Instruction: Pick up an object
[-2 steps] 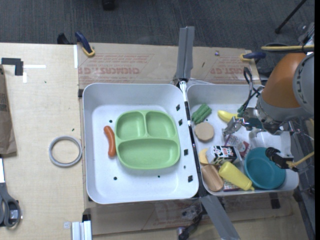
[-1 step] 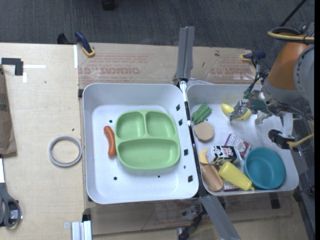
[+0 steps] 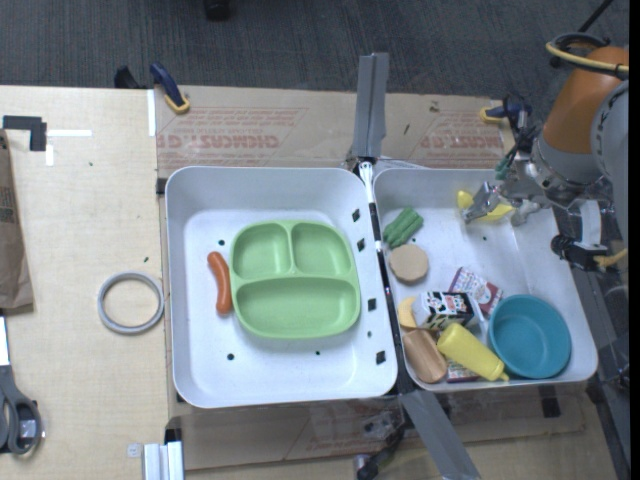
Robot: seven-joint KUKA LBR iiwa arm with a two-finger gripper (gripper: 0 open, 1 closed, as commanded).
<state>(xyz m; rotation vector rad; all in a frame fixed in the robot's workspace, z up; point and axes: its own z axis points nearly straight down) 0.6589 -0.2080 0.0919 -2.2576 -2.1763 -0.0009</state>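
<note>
The hand (image 3: 492, 205) sits low at the right bin's (image 3: 560, 268) twelve o'clock edge, its fingers closed around a yellow object (image 3: 468, 201), probably mid-pick. Toward six o'clock lie a round biscuit (image 3: 409, 264), blue bowl (image 3: 529, 335) and mustard bottle (image 3: 470, 352).

Arm (image 3: 590, 118) above cluttered right bin (image 3: 570, 288)
</note>
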